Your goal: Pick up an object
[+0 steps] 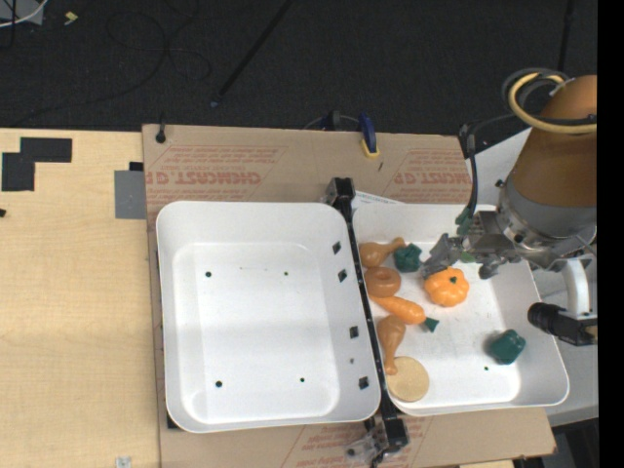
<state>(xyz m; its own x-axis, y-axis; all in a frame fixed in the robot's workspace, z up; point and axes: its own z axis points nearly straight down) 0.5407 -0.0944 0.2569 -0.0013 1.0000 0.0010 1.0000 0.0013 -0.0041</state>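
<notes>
Nearest the lens, a tan disc (409, 378) lies at the right bin's (546, 394) front edge, with orange gourd-like pieces (388, 295) stacked behind it along the divider and a dark green piece (506, 346) apart to the right. Both bins, the left bin (253, 315) included, sit on cardboard (253, 169) over a pale wooden bench (68, 310). Just right of the gourds, the small orange pumpkin (447, 288) lies beneath the gripper (468, 252); whether its fingers are spread or closed cannot be made out.
</notes>
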